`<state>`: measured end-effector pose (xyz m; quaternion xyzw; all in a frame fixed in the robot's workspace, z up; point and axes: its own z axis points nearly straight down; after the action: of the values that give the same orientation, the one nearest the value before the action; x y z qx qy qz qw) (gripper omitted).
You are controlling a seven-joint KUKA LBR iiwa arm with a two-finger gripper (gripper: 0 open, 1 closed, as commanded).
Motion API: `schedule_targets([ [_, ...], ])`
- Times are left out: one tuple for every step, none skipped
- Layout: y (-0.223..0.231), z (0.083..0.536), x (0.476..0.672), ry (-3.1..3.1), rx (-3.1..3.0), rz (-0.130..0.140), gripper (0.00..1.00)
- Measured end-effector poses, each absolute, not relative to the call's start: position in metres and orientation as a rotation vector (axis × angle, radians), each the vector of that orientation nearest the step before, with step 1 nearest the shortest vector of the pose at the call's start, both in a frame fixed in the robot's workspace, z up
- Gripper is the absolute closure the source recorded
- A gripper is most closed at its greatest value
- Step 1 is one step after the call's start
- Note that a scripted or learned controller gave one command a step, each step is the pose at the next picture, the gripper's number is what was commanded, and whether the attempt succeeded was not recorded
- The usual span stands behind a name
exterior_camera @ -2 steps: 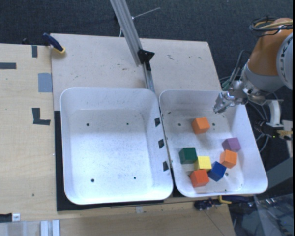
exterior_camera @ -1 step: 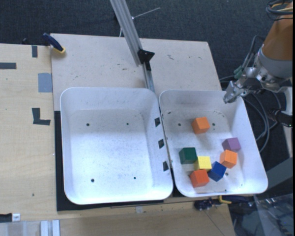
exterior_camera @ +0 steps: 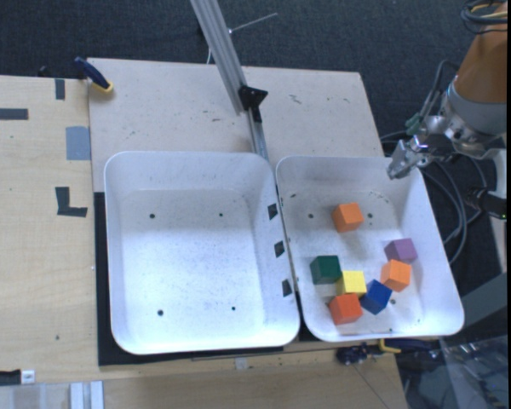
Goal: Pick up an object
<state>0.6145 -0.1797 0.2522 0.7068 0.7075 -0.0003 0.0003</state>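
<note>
A: Please start at the left side. What do you see there?

B: On the wooden bench there are some pieces of dark tape. Near the far left corner of the board lies a small clamp with a blue and yellow handle. Then comes the left bin, white and shallow, with small dark specks on its floor.

A: And in the middle?

B: A grey metal bar comes down at a slant from the top and ends at the place where the two bins meet.

A: Where are the objects to pick?

B: All are in the right bin. An orange cube sits alone near the middle of it. The others are grouped toward the near edge: a green cube, a yellow cube just beside it, a red-orange cube in front of the yellow one, a blue cube touching the yellow one on its right, then a second orange cube and a purple cube behind it.

A: And the arm?

B: The gripper hangs at the far right rim of the right bin, apart from every cube. Nothing is between its fingers. I cannot tell if they are apart or together; it is too small.
</note>
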Motion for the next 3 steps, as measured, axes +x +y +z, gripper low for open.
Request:
schedule_targets([
  [-0.129, 0.259, 0.604, 2.228, 2.216, 0.001, 1.00],
  [-0.066, 0.253, 0.591, 2.231, 2.215, 0.000, 1.00],
  [-0.023, 0.246, 0.585, 2.229, 2.217, -0.002, 1.00],
])
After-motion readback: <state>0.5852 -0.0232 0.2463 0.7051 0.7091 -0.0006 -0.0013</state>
